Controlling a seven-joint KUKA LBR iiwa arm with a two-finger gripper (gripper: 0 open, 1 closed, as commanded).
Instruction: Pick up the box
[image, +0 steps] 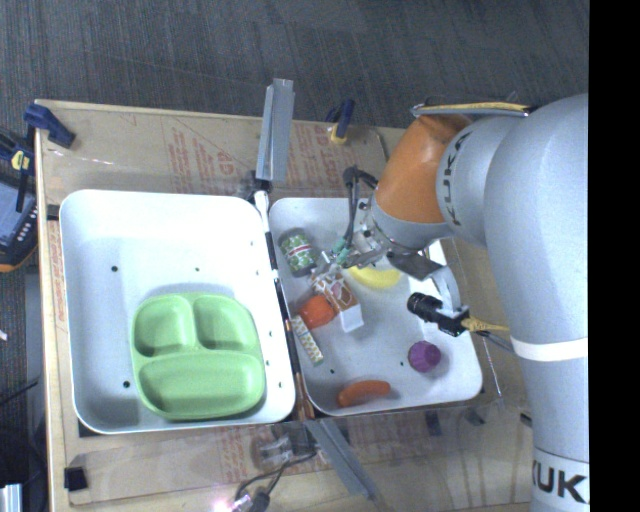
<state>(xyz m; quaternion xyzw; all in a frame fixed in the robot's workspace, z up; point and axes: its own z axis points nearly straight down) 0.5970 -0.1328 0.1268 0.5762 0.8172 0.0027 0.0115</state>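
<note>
Several things were crowded around the box (344, 300) in the right bin (460, 385). An orange rounded object (316, 313) was seen touching its left side. A yellow object (376, 277) lay just beside it to the upper right, partly hidden under the arm. A green-and-white can (297, 250) was laid on its side near the upper left. A narrow striped bar (308, 343) was set along the bin's left wall, below the orange object. A purple cup (425, 355) and an orange-red elongated piece (363, 392) were placed well apart from the box, toward the lower edge of the view. The gripper (340, 262) was positioned at the box's upper end, which was partly covered by it. Whether it was clenched or released could not be told, and no grasp on the box could be confirmed.

The box was seen as a small carton with a white face and reddish-brown patterning, lying tilted in the left half of the right bin.

The left bin (100, 230) was occupied by a green divided tray (198, 357) with three compartments, set toward its lower right corner.
</note>
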